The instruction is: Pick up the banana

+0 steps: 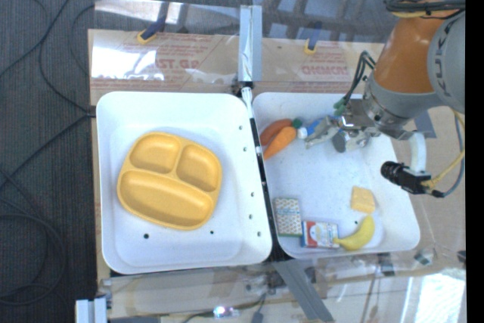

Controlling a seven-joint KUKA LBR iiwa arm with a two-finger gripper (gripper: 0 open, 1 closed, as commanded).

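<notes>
Lying in the near right corner of the right bin (393,234), the banana (360,234) curves up along the front wall, its lower end touching a small red and white carton (320,234) on its left. A yellow cheese-like wedge (363,200) sits just behind it, apart from the fruit. Further left along the front wall is a checkered sponge-like pad (286,215). The gripper (338,134) hangs well apart from the banana, over the far half of the same bin, pointing leftward toward an orange carrot (277,138) and a small blue and green item (303,128) near the bin's far left corner; whether its fingers are apart or together I cannot tell, and nothing is visibly held. Between the gripper and the banana the white floor of the bin is bare, leaving open room in the middle. The banana itself is hemmed by the front wall and the right wall close by, with the carton on its left. The left bin (113,238) holds a yellow divided plate (169,179), with bare floor around it.
</notes>
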